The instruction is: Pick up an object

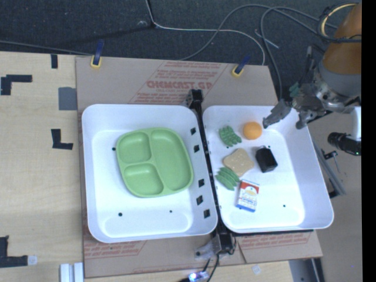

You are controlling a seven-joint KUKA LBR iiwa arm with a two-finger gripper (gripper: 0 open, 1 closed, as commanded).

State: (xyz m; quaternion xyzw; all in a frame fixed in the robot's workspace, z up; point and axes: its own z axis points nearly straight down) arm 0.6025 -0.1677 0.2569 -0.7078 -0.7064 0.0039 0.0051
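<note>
At the frame's upper right, the hand hangs with fingers apart and nothing between them, over the right bin near the orange ball.

A wooden bench bears a cardboard sheet under two white bins, side by side.

Cardboard sheet on a wooden bench; dark carpet, cables behind.

Hand open, fingers spread, arm at right.
</note>
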